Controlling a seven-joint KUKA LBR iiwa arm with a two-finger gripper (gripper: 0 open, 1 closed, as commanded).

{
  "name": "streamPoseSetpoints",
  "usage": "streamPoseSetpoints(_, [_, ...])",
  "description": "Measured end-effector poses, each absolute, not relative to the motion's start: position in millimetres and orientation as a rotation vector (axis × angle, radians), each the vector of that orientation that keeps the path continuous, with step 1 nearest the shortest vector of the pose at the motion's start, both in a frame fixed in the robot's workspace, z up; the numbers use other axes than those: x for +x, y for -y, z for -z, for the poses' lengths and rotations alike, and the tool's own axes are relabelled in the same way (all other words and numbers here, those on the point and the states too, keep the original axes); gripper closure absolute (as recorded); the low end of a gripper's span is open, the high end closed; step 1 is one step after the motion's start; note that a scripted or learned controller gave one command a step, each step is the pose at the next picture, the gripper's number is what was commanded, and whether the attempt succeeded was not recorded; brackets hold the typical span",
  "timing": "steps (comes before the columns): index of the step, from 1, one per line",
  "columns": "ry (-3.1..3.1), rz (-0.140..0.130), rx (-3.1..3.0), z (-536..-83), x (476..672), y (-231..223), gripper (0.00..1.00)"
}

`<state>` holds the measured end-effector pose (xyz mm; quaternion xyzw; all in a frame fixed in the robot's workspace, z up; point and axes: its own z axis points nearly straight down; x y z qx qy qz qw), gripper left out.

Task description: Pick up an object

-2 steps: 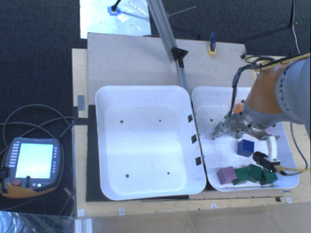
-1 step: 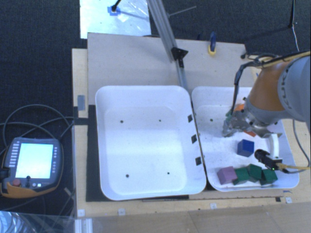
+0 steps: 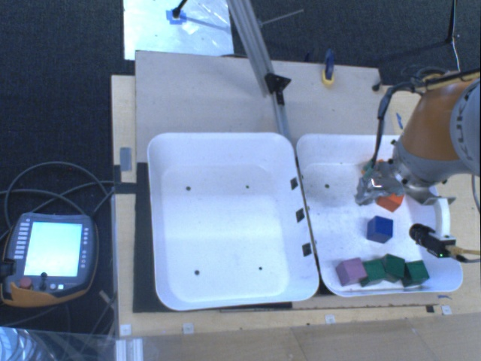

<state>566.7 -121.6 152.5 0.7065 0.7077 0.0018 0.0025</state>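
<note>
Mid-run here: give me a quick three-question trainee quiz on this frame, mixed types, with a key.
1. True or false: the blue cube lies in the left bin.
2. Which block sits right under the gripper? A) orange B) purple C) green
3. Fill in: the purple block and green blocks line the right bin's ____ edge.

Key: 1 false; it is in the right bin. 2 A, the orange block. 3 near (bottom).
</note>
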Motion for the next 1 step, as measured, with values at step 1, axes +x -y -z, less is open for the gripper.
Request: streamPoseSetpoints(1, [-2.223, -0.008, 2.211, -200.4, 569.7, 113.2, 1.0])
